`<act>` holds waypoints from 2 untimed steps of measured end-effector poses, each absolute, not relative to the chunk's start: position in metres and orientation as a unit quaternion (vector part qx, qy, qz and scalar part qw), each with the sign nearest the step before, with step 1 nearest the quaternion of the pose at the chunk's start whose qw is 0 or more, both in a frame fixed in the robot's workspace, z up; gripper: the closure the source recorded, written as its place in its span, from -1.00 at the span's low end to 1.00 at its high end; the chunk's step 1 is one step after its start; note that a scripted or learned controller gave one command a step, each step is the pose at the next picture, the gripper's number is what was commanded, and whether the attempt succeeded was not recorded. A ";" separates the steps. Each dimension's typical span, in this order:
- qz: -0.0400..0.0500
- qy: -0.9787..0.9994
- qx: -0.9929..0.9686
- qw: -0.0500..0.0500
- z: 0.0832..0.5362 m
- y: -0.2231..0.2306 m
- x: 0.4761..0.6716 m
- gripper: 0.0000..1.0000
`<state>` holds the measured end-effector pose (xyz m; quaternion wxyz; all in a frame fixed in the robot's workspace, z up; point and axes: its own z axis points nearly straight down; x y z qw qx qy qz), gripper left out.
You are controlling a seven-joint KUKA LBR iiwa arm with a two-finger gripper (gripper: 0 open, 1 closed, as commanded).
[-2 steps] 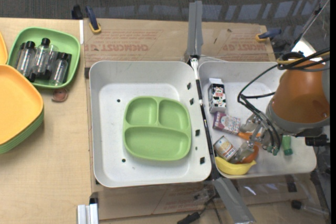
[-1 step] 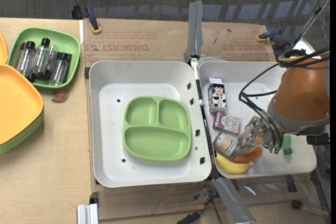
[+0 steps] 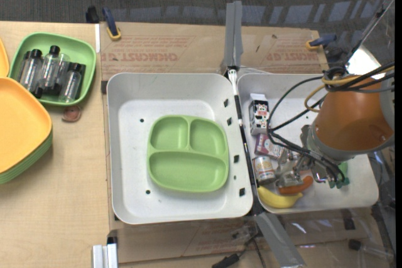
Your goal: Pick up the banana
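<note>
Banana pick, gripper low in right bin.
Green plate (image 3: 188,155) sits in left bin (image 3: 122,135); banana (image 3: 278,198) lies at right bin's (image 3: 358,201) front edge, gripper (image 3: 295,171) just above it, finger state unclear. Suggest centring over banana's middle, clear of can (image 3: 264,168).

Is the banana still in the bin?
Yes. The banana lies on the right bin's floor, near its front-left corner, below the gripper.

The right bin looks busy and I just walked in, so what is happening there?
The arm's gripper is down among the clutter in the right bin, just above the banana at the bin's near edge. A can and an orange item lie close by. The green divided plate sits in the left bin.
</note>
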<state>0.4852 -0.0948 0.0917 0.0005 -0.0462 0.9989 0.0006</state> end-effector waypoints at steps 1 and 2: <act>0.000 0.997 0.072 0.002 0.229 -0.104 0.484 1.00; 0.001 0.993 0.119 0.000 0.109 -0.093 0.487 1.00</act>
